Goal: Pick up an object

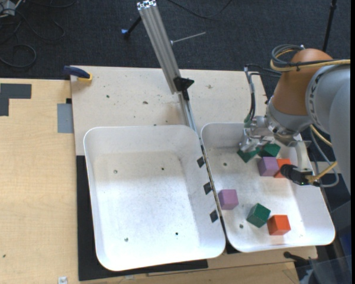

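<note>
The gripper (252,147) is low in the right white bin (319,232), upper right of frame, over a dark green block (246,155), seemingly lined up to grasp it; whether its jaws grip it, I cannot tell.

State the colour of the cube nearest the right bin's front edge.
Orange: the cube beside a green block, seen in the camera view.

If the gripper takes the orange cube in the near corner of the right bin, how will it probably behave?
The orange cube looks solid with flat faces, so it will probably stay stiff and not roll. It seems small, so likely light. A green cube sits close beside it and may get nudged.
</note>
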`<state>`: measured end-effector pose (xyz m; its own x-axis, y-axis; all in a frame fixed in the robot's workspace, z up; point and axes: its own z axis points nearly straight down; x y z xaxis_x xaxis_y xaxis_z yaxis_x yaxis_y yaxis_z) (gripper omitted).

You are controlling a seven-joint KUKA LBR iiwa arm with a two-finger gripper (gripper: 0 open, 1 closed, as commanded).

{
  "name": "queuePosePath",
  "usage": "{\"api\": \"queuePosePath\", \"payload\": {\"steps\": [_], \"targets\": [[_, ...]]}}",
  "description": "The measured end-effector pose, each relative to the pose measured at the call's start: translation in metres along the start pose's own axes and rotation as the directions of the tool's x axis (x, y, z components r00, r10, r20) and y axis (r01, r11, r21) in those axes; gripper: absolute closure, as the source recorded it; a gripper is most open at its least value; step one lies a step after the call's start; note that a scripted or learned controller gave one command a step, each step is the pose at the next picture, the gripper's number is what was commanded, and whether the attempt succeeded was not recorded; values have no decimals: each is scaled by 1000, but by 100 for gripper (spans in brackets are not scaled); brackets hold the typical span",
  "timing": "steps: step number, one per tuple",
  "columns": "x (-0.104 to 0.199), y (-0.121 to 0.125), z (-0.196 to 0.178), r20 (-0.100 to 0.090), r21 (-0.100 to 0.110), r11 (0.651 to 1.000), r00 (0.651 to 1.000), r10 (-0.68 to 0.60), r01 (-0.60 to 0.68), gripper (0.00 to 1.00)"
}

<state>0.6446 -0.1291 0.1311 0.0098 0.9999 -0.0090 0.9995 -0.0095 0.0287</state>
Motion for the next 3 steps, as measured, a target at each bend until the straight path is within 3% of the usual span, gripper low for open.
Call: {"api": "queuePosePath", "payload": {"steps": [1,3], "targets": [[-7,10,-50,-8,26,1000,1000,-7,7,100],[-15,19,-165,-8,24,1000,1000,-11,11,100]]}}
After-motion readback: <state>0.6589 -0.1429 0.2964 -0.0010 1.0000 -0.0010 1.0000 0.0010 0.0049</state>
